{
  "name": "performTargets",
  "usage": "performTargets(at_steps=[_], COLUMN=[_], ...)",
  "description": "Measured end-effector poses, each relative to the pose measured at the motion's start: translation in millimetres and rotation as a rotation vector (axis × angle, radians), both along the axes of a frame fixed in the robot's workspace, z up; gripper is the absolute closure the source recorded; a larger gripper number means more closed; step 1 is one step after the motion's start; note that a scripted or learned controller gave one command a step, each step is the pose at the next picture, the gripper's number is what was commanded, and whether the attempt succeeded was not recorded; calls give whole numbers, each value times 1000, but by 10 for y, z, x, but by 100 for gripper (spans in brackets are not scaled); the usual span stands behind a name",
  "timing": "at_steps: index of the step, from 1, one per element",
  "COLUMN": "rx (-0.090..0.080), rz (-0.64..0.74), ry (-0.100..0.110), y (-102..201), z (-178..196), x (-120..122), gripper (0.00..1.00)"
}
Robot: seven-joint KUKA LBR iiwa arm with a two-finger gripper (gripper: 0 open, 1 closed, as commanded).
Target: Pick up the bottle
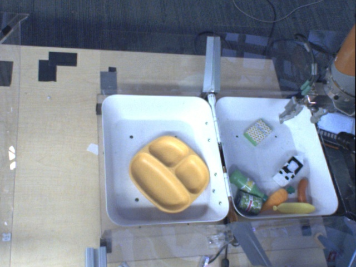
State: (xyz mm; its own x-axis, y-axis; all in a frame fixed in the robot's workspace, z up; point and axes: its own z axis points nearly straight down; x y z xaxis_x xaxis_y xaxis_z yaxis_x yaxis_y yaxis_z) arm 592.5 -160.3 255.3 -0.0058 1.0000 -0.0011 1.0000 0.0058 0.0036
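Observation:
The bottle (245,182) is small and green, and it lies on its side near the front left corner of the right bin (328,166). It rests against a dark can (249,202). My gripper (303,112) hovers over the bin's far right corner, well away from the bottle. Its fingers (288,112) are spread open with nothing between them.
Along the right bin's front lie an orange carrot (276,197), a yellow banana (295,207) and a red sausage (302,189). A black-and-white box (289,168) and a green patterned sponge (257,131) sit mid-bin. The left bin (117,149) holds a yellow divided plate (168,172).

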Motion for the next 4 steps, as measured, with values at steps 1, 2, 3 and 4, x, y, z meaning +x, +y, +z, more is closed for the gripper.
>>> performTargets(at_steps=[1, 2, 3, 4], rx=[0, -4, -4, -1], rz=[163, 311, 248, 304], ry=[-1, -12, -15, -3], y=[207, 684, 624, 1064], z=[-1581, -1648, -1647, -699], x=[-78, -510, -998, -998], gripper=[0, 0, 0, 0])
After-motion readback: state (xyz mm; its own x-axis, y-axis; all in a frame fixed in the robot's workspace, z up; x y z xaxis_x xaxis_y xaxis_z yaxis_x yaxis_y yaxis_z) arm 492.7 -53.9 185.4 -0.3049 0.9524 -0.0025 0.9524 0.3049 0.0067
